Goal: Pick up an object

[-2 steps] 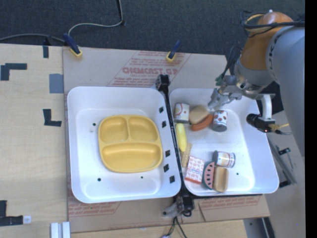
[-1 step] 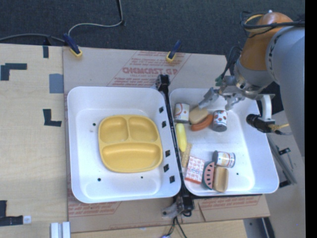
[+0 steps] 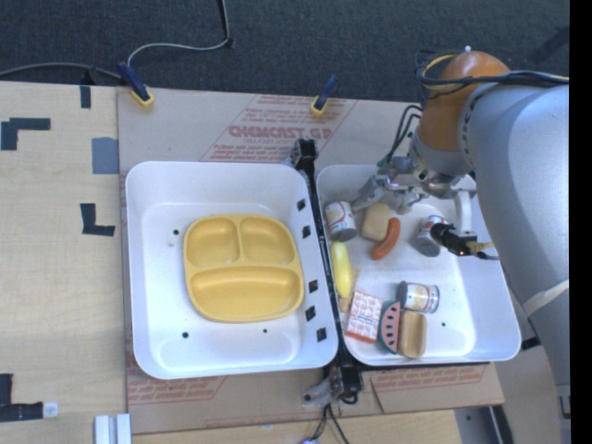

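One yellow divided tray lies in the left bin; seven toy foods lie in the right bin. Gripper jaw state indiscernible.

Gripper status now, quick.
Gripper: cannot be told; it sits low in the right bin above the bread roll and sausage.
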You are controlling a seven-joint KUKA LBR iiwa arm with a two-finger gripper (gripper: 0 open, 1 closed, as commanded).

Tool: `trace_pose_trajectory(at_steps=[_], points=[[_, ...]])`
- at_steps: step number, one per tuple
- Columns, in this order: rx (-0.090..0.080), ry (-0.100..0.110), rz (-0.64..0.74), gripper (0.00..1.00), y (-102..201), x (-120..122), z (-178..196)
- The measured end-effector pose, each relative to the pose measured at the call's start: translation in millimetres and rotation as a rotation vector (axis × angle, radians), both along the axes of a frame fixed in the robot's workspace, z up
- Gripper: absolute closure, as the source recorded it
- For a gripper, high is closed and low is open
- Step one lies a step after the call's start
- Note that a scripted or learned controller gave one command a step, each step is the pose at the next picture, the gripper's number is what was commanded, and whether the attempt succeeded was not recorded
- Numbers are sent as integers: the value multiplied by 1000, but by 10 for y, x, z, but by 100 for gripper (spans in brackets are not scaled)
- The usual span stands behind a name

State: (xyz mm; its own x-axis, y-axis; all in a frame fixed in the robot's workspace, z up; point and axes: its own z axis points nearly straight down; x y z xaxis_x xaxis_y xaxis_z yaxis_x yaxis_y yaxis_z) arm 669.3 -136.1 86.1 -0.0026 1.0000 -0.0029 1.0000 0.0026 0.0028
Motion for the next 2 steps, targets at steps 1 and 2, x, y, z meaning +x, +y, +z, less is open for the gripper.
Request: trace_pose_trajectory(at_steps=[1,2], points=[[-4,0,1,100,-4,-1,98],[2,-1,0,100,689,-795,1605]])
